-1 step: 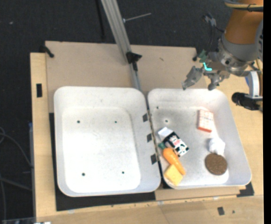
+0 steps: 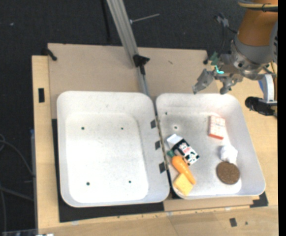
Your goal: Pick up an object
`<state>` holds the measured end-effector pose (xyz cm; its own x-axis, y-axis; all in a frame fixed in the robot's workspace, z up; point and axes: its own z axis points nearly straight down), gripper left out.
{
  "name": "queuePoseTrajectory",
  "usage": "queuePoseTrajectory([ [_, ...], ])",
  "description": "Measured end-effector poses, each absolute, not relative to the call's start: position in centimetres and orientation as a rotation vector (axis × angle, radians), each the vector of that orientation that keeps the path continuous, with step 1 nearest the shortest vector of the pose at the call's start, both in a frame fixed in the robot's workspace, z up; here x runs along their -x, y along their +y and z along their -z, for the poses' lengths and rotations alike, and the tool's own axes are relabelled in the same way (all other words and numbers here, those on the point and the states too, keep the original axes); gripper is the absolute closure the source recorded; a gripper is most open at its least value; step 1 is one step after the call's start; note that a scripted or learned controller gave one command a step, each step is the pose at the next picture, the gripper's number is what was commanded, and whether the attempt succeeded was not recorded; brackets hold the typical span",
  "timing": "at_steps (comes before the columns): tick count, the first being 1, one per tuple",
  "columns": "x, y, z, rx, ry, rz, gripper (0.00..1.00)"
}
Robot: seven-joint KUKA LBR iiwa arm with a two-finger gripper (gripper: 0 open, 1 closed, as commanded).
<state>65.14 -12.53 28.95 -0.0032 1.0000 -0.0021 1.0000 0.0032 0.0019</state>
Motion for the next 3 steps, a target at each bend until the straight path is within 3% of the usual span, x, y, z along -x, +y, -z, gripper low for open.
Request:
queuePoseTrajectory([
  [3, -64.7, -13.3, -14.4, -2.225, 2.220, 0.008, 0.00],
])
